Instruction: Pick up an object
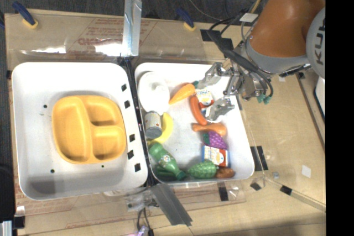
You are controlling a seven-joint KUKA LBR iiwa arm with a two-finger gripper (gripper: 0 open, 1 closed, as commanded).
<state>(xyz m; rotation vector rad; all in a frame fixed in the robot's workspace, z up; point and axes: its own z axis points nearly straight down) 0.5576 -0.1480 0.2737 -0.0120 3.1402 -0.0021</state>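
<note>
Jaws point(217, 91) stand spread wide, one finger near the upper rim of the right bin point(248, 143) and the other lower, over the bin's right-hand part; nothing lies between them. Directly under the gap sits a small white carton point(204, 98), touching an orange sausage-shaped piece point(197, 110).

Items by size: the surface point(298, 135); the left bin point(25, 119), holding a yellow divided tray point(88, 129); the right bin; the arm's orange band point(287, 16); then the toy foods, among them a white cup point(152, 91), a carrot point(181, 93), a banana point(164, 127) against a tin can point(152, 121), a green bottle point(164, 160), purple grapes point(217, 140) and a juice box point(215, 156).

Risk assessment: the candidate objects are packed close together. A descent here could catch two items at once, or a finger could land on the carton and push it aside. The lower finger is also near the bin wall and could strike it.

Markings: printed labels appear on the carton, the juice box and the green bottle; none can be read. Faint red print on the surface behind the bins is likewise unreadable.
</note>
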